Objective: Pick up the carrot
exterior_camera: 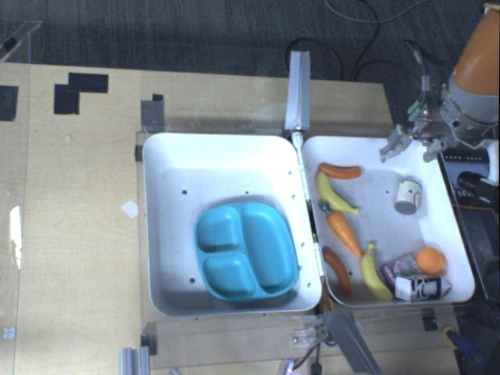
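Both gripper (409, 142) fingers spread, holding nothing, apart from carrot (343, 232).

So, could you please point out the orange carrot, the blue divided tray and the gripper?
orange carrot (344, 233), camera view, mid-body.
blue divided tray (287, 276), camera view, right rim.
gripper (412, 148), camera view, between fingertips.

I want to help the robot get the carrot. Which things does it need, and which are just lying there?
Needed: carrot, gripper.

Just lying there: two bananas, two sausages, orange, small can, carton, blue tray.
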